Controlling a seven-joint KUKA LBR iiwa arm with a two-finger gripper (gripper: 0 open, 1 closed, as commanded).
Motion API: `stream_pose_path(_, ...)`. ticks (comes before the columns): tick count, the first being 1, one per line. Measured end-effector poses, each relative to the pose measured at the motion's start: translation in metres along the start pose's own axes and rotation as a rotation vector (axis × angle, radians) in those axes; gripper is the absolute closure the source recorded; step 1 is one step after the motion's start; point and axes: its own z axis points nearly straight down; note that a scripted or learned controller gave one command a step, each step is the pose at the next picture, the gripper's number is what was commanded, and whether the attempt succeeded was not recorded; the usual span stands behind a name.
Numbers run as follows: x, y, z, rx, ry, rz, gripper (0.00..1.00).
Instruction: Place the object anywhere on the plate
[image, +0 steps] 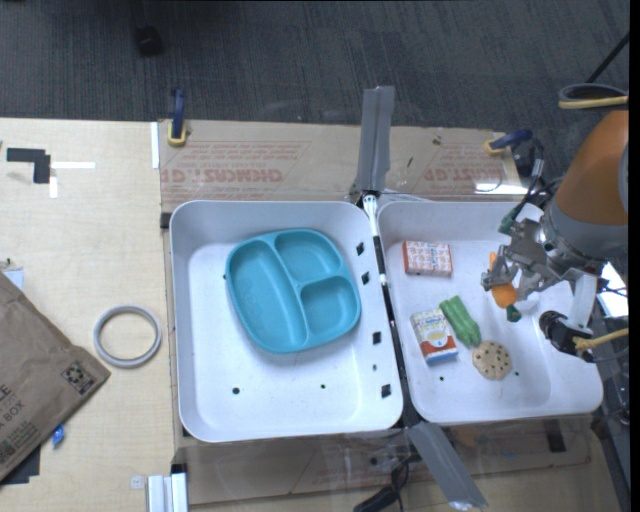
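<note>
A blue plate (293, 290) with three compartments lies in the left bin (200, 380). My gripper (508, 290) hangs over the right side of the right bin (560, 400), well away from the plate. A small orange toy with a green end, like a carrot (504, 294), sits between its fingers, and the gripper is shut on it. The arm's orange band and grey wrist stand just to its right.
On the right bin's floor lie a pink-and-white box (427, 258), a small carton (434, 335), a green pickle-like toy (461, 320) and a cookie (491, 360). A tape roll (127, 334) and a cardboard box (35, 380) rest on the bench at left.
</note>
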Motion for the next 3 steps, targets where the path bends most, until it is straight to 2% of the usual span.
stream_pose_path(1, 0.076, -0.003, -0.013, -0.001, 0.001, -0.196, 1.0)
stream_pose_path(2, 0.15, 0.0, -0.057, -0.001, 0.0, -0.257, 1.0)
stream_pose_path(3, 0.214, -0.022, -0.014, 0.001, 0.0, -0.373, 1.0)
